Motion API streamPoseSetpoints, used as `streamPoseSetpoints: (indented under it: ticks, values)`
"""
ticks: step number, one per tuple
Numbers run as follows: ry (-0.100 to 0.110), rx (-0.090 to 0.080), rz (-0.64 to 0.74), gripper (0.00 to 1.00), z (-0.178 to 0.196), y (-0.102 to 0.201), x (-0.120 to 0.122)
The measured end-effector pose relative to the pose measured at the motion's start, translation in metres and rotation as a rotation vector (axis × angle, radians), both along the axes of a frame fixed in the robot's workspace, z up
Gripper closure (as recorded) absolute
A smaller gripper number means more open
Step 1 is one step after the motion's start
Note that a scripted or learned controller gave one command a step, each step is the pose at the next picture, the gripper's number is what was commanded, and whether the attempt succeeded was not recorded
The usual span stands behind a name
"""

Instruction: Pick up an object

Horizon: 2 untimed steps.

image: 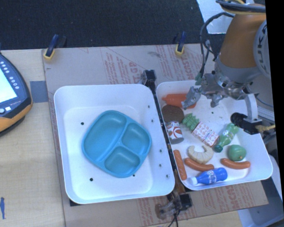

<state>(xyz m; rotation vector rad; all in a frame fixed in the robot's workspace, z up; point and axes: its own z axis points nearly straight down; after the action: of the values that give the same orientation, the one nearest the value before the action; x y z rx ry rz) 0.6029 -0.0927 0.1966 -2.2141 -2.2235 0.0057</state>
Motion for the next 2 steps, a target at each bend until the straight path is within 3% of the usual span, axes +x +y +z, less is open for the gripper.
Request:
streamPoseSetpoints:
  ticks: [1, 2]
  values:
    - [-0.006, -0.002, -0.001, 0.00, -0.103, -0.018, 0.025]
    - [-0.005, -0.002, 0.001, 1.00, -0.092, -0.018, 0.025]
